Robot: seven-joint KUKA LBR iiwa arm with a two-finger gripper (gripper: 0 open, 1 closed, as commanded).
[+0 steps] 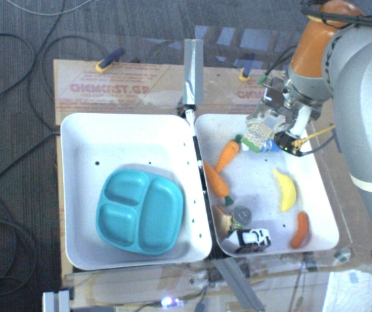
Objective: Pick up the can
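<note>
Approach step: end effector (278, 119) hovers over the right bin's (326, 194) far corner, above a patterned packet (259, 134); can't tell if it is spread or pressed together. Can (242, 214) lies well apart, near the bin's front wall, between a carrot (216, 181) and a black-white toy (255, 238). Small, grey, round top showing. Next: move toward the front, centre over the can, descend.
</note>
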